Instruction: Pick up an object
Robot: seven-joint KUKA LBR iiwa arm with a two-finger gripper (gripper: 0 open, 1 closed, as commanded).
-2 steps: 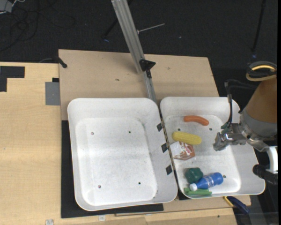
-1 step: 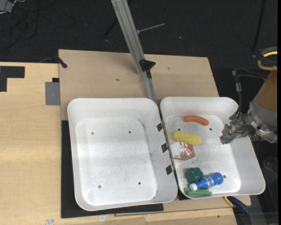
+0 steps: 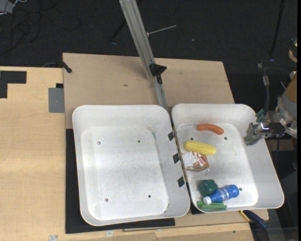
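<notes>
We see the grey arm (image 3: 291, 107) reaching in from the right, its wrist near the right bin's outer rim, and the two-finger gripper (image 3: 252, 134) hanging at that rim, well clear of the objects. We find nothing between its jaws; whether they are spread or closed we cannot tell.

The right shallow white plastic bin (image 3: 263, 169) holds all the objects. An orange sausage-shaped piece (image 3: 210, 128) lies toward the far end. Just below it sits a yellow corn cob (image 3: 200, 147), and beside that a clear crinkled wrapper with reddish-brown contents (image 3: 196, 161), close to the inner wall. Nearer the front corner we see a dark green rounded lump (image 3: 207, 187), a blue bottle with a white cap (image 3: 221, 194) lying on its side just beside it, and a thin green stick (image 3: 213, 206) along the front wall.

The left shallow white plastic bin (image 3: 123, 162) adjoins it.
</notes>
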